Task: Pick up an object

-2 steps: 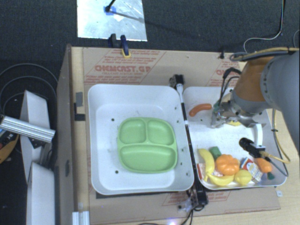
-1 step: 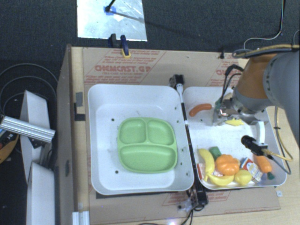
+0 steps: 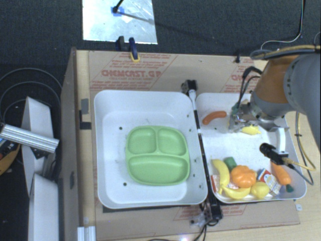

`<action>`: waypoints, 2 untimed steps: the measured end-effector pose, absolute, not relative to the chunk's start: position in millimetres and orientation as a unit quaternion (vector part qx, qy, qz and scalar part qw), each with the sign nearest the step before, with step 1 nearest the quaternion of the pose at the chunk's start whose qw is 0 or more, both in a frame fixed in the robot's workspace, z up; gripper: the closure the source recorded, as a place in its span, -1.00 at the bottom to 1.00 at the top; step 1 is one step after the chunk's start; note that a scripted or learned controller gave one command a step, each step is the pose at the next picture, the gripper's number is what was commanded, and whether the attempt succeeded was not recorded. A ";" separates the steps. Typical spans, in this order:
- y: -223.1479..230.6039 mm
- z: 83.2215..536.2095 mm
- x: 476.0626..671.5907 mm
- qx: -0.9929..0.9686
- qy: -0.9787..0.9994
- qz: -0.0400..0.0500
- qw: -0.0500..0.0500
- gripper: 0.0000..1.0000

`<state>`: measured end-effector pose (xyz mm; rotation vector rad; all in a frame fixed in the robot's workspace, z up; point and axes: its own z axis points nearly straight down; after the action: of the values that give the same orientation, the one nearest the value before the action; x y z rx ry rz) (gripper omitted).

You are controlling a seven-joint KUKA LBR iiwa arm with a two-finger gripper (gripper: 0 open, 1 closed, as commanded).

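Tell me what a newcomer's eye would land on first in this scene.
First, the green divided plate, alone in the left bin. Next, the bright heap of toy food in the near corner of the right bin: bananas, an orange pepper, a lemon and a carrot. Then the grey arm with its orange band, its claw low at the far end of that bin between a sausage and a small yellow piece.

A brown cardboard-covered surface (image 3: 150, 69) stands on dark carpet floor (image 3: 40, 24). Beyond the surface lies a shiny metal sheet (image 3: 120, 14); black cables (image 3: 25, 99) loop left of it.
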<state>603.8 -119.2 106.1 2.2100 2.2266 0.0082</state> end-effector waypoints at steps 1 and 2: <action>-163.3 135.7 582.9 0.708 0.706 0.000 0.002 1.00; -160.8 145.2 584.7 0.706 0.708 0.001 0.003 1.00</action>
<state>584.7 -160.8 145.2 2.2138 2.2218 0.0045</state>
